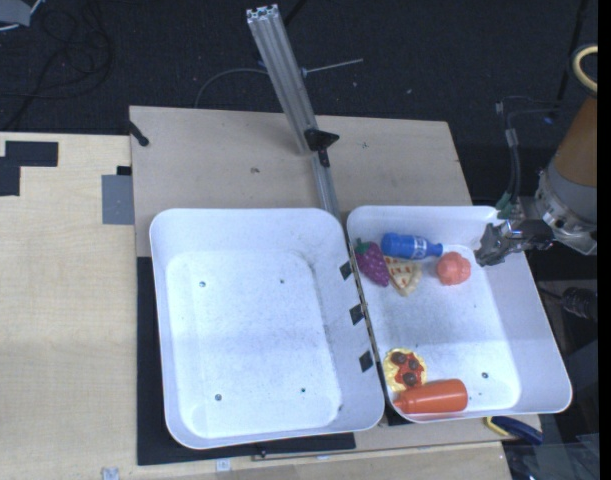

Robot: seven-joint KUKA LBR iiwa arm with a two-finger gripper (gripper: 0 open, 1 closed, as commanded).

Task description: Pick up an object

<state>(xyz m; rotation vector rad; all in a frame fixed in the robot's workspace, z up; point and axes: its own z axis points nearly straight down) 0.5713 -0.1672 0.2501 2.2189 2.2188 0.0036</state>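
The red ball [453, 268] lies near the back of the right bin [530, 318], just beside the pizza slice [405, 274], the blue bottle [410, 246] and the purple grapes [372, 264]. The jaws [488, 246] hang just right of the ball, over the bin's back right edge, and I cannot tell if they are spread. A red sausage [431, 397] lies by the front edge, with bare floor between.

No legible text, label, brand, number or sign found. The blue bottle [411, 245], lying just left of the pincer [488, 248], carries no readable marking at this resolution. The bins and tabletop [385, 158] surfaces bear no lettering either.
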